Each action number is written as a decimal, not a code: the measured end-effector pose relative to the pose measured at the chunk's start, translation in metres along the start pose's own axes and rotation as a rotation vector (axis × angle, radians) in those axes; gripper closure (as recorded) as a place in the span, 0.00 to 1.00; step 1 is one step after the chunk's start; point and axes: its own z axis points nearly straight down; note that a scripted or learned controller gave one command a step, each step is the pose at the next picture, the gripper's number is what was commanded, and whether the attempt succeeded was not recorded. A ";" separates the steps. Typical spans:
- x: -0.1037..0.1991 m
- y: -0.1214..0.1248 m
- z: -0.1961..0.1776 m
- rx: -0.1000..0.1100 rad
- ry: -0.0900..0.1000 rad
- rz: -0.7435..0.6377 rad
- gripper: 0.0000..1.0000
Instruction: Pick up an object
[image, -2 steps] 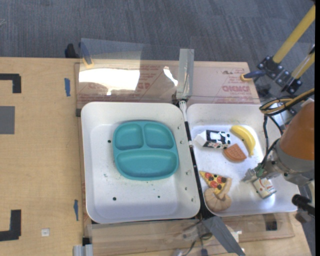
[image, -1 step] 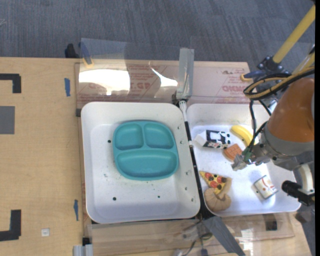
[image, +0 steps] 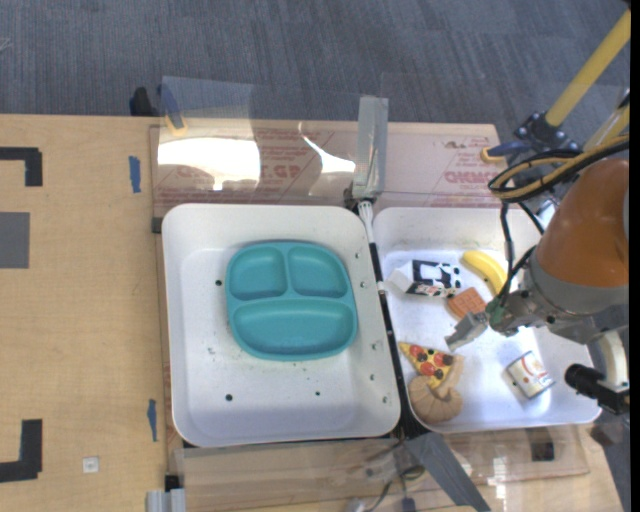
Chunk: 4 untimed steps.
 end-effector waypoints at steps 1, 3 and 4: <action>-0.022 0.061 0.062 -0.015 -0.006 0.099 0.00; -0.015 0.028 0.067 -0.008 -0.003 0.149 1.00; 0.040 0.000 -0.057 -0.013 -0.001 0.110 1.00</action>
